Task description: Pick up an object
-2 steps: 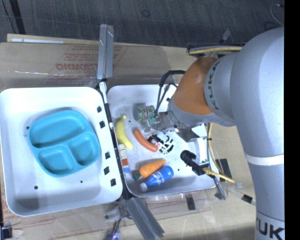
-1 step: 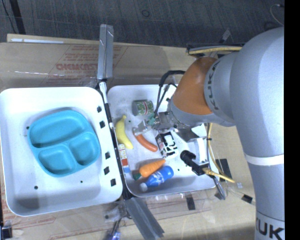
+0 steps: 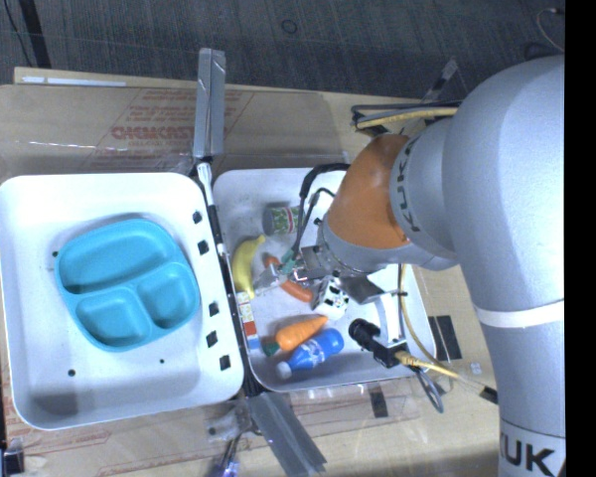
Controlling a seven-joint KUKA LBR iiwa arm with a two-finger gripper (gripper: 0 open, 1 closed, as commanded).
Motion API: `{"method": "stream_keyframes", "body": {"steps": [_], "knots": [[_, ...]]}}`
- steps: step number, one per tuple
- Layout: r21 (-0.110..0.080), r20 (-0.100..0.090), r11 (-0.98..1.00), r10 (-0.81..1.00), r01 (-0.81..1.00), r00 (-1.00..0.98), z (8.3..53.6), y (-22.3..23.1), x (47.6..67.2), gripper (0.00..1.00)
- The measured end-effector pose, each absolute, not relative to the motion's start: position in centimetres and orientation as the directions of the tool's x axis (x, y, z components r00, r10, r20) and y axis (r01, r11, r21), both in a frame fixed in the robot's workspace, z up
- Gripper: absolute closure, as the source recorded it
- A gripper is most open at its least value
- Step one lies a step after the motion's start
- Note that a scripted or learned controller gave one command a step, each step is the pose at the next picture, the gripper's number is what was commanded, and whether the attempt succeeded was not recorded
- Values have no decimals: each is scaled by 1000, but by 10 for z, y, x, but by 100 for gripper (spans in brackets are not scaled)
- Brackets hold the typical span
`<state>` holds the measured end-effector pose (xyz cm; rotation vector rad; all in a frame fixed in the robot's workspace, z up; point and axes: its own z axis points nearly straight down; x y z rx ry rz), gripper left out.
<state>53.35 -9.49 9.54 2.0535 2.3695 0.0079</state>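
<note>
On the far left sits the left bin (image 3: 20, 296), white and shallow. It holds a light blue divided plate (image 3: 127, 281) with one long compartment and two smaller ones, lying flat near the bin's middle. A sheet of brown cardboard (image 3: 109, 117) with red print lies on the surface behind both bins. A grey metal bar (image 3: 211, 92) stands up at the back, where the two bins meet.

The right bin (image 3: 233, 192) sits tight against the first, and the things there for picking all lie in it. A yellow banana (image 3: 243, 263) lies along its left wall. Behind that, toward the back of the bin, a small can (image 3: 277, 217) with a green label lies on its side. Toward the front an orange carrot (image 3: 300, 332) rests at a slant, and just in front of it, touching or nearly so, lies a blue bottle (image 3: 315, 351) with a white cap end.

The gripper (image 3: 316, 278) is down inside this bin, just to the right of the banana and behind the carrot. A small orange-red piece (image 3: 296, 290) lies right under it. From where I stand I cannot tell whether the gripper is open or closed, or whether it has hold of anything. Above it bulges the orange band (image 3: 368, 207), and the thick grey arm (image 3: 507, 217) rises to the right.
</note>
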Motion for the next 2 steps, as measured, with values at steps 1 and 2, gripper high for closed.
{"method": "stream_keyframes", "body": {"steps": [1, 2], "knots": [[-1, 1, 146, 989, 989, -146, 102, -95, 532, 100], [-1, 0, 83, 997, 997, -83, 239, -53, 567, 100]]}}
